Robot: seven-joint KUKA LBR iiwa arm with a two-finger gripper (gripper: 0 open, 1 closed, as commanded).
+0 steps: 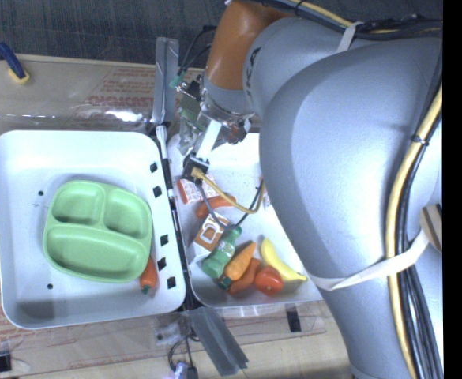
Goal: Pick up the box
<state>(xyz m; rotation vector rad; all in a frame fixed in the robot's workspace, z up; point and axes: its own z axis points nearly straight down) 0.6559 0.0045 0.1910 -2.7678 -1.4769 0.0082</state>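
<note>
An orange and white box (186,190) lies at the left wall of the right bin (215,297). A second small orange box (210,232) with a white square on it lies a little nearer, beside a green bottle (219,257). My gripper (191,142) hangs at the far left corner of the right bin, just above and behind the first box. The bulky grey arm (349,164) covers most of that bin's right side. I see nothing held in the gripper.
A carrot (242,260), a tomato (268,281) and a banana (280,262) crowd the near end of the right bin. In the left bin (17,156) a green divided tray (98,230) lies with a small carrot (148,275) at its corner.
</note>
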